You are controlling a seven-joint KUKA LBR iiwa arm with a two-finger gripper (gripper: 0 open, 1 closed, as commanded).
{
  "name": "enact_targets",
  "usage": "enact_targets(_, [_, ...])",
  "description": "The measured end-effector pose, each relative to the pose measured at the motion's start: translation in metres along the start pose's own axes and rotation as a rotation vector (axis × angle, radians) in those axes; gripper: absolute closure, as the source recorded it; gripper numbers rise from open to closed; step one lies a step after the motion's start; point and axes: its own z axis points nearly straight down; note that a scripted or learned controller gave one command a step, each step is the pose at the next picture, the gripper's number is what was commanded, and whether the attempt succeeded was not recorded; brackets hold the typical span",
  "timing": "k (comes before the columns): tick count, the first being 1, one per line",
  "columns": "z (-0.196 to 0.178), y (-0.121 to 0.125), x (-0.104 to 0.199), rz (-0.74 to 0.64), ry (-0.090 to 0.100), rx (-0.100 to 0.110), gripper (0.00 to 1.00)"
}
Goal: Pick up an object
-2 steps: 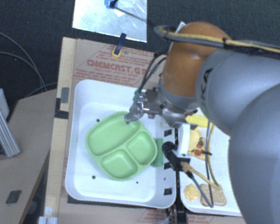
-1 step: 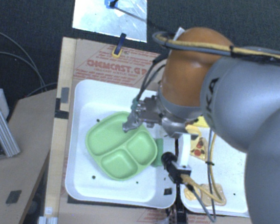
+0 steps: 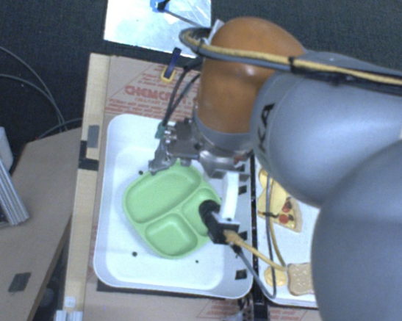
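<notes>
Task thing: a green divided plate (image 3: pixel 165 203), lying flat near the middle of the left bin (image 3: pixel 110 254).
Plate heading: it sits turned like a diamond, with rounded corners toward 12, 3, 6 and 9 o'clock.
Plate compartments: the big one faces about 10 o'clock; two smaller ones face about 4 o'clock, split from it by a ridge running from 8 to 2 o'clock.
Long axis: the plate looks nearly as broad as it is long, so I cannot tell.
Hand: the hand (image 3: pixel 166 153) is low at the plate's 11 o'clock rim; whether it is apart, together or touching the plate I cannot tell.
Hidden: the arm (image 3: pixel 323 136) covers the plate's 1 o'clock edge and most of the right bin (image 3: pixel 293 299).
Right bin, partly seen: a flat yellow-and-red piece (image 3: pixel 288 211) and, toward 6 o'clock from it, a tan piece (image 3: pixel 301 278); neither is clear enough to name.
Writing: the cardboard sheet (image 3: pixel 139 95) under the bins carries red print beginning "CHEM"; the rest is blurred and cut off by the arm.
</notes>
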Motion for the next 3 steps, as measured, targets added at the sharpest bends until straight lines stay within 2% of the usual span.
enact_targets(1, [-0.111, -0.050, 0.031, -0.002, 0.007, -0.007, 1.00])
enact_targets(2, [-0.003, -0.007, 0.026, 0.009, -0.006, 0.009, 1.00])
enact_targets(3, [-0.083, -0.057, 0.029, 0.002, 0.002, -0.002, 1.00])
